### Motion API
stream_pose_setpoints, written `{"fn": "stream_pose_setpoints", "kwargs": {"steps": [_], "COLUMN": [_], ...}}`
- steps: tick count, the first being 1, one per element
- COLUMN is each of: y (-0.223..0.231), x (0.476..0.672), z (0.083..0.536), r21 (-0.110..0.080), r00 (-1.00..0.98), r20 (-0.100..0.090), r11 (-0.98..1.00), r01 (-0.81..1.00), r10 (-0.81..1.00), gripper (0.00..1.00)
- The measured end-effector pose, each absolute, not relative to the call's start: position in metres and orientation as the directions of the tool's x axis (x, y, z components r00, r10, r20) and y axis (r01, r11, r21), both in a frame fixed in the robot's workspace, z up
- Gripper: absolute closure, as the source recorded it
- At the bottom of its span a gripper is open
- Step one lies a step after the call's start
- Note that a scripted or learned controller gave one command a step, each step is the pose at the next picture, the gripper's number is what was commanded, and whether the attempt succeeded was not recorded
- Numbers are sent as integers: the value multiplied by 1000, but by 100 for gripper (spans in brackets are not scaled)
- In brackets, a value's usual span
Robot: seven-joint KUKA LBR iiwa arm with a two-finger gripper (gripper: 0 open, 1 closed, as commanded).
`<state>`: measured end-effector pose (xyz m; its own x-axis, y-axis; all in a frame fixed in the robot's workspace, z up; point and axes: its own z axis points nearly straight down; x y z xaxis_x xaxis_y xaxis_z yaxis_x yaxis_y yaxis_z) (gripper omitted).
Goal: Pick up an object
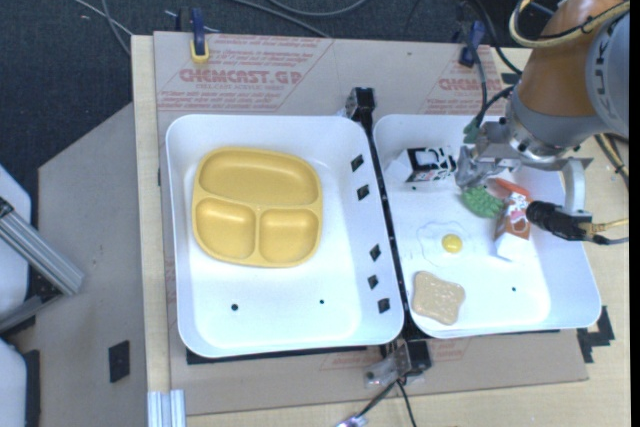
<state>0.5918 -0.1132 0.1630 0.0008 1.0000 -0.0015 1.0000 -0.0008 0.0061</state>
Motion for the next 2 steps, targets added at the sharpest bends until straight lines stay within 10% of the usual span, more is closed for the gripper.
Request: {"fn": "stream_pose_setpoints", "kwargs": {"steps": [2], "y": [-106], "x": [599], "z": [237], "r21": [3], "r00": [-1], "r20": [0], "r11": [1], "r01": [1000], "r10": [1000], "gripper": [100]}}
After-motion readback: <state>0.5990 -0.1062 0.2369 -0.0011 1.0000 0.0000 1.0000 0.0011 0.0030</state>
